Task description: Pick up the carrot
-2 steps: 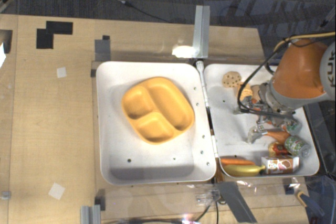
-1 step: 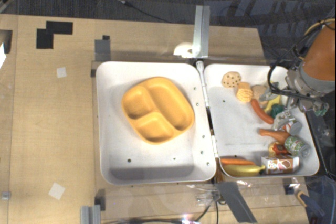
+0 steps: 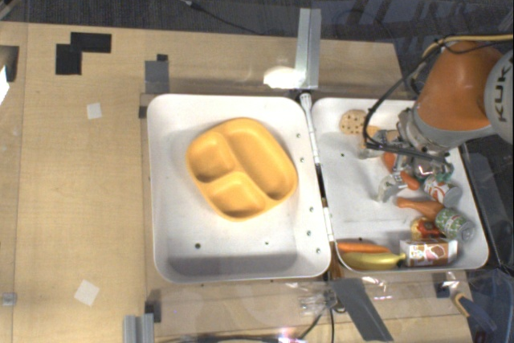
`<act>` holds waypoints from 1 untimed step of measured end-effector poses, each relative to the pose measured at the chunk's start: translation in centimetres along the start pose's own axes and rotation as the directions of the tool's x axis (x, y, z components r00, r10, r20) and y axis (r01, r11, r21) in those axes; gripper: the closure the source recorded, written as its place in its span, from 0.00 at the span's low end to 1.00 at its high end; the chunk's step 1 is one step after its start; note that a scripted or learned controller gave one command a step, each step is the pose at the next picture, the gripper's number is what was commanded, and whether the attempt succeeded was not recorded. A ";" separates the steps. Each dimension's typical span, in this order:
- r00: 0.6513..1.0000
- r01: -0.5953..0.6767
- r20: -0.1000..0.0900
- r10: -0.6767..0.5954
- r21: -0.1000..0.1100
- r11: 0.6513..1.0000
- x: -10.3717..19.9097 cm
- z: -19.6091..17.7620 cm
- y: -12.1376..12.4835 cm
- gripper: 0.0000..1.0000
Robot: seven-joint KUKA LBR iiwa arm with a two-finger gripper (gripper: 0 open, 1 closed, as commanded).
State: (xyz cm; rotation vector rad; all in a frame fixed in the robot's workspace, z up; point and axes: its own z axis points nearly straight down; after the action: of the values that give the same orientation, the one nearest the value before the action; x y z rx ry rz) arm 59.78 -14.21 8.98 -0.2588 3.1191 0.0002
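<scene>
You see the gripper point(image 3: 399, 182) low over the right bin point(image 3: 353, 209), fingers spread apart with nothing between them. The carrot point(image 3: 363, 247) lies along that bin's near edge, just above the banana point(image 3: 371, 259) and well apart from the gripper. A yellow divided plate point(image 3: 241, 167) sits in the left bin point(image 3: 173, 197).

Yellow divided plate point(image 3: 241, 166) in left bin point(image 3: 173, 173); banana point(image 3: 371, 259), cookie point(image 3: 350, 122).
</scene>
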 end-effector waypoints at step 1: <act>1.000 -0.011 0.004 0.011 0.003 1.000 3.7 -0.1 2.0 0.00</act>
State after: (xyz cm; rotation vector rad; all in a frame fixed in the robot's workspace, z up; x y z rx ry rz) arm 55.75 -12.82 9.03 -0.2411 3.1161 -0.0042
